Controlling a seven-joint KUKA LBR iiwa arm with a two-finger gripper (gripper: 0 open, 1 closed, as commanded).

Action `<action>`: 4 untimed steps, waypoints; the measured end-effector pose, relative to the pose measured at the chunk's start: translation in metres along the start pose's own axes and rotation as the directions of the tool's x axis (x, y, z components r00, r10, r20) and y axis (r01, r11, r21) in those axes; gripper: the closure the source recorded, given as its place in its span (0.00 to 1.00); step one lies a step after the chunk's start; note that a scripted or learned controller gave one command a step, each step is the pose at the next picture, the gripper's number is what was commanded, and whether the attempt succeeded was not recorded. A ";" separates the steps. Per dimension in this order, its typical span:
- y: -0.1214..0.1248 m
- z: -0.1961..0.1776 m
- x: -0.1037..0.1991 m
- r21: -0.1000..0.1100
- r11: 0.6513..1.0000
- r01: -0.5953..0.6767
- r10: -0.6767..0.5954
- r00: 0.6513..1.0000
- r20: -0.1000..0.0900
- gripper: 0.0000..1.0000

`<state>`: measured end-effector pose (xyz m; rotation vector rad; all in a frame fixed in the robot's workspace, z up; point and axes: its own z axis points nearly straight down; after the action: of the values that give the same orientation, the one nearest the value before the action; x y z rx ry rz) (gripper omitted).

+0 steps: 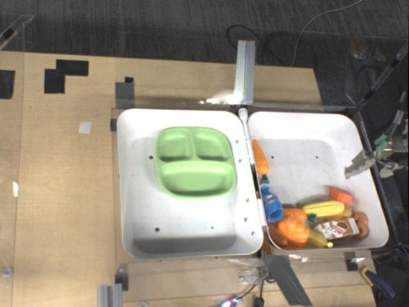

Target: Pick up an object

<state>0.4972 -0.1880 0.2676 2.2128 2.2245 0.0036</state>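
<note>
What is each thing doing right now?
green tray: lying flat, right way up, in the left bin.
carrot: lying along the right bin's left wall.
toy food pile: heaped in that bin's near corner.
gripper: at the right bin's right rim.

Bench top (57, 190): pale wood-look board, matt, smooth, faint grain. Left bin (137, 229) and right bin (307, 139): white plastic, smooth, with a soft sheen. Divided tray (193, 160): green plastic, smooth, satin finish. Upright post (245, 72) behind the bins: bare metal, brushed grey. Floor (160, 11) beyond the bench: dark ribbed carpet, rough, matt. Toy items in the right bin appear plastic: orange carrot (259, 157), matt; blue bottle (271, 204), slightly glossy; yellow corn cob (324, 208), smooth.
</note>
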 end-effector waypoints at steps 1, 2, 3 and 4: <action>0.028 0.162 0.091 0.002 0.987 0.163 -0.163 0.987 -0.002 0.00; -0.004 0.176 0.073 -0.016 0.899 0.437 -0.437 0.900 0.007 0.00; -0.001 0.164 0.075 -0.022 0.899 0.438 -0.438 0.899 0.008 1.00; 0.083 0.039 0.122 -0.004 0.926 0.378 -0.378 0.926 0.001 1.00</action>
<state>0.5795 -0.0660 0.2284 1.7415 2.6060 0.0076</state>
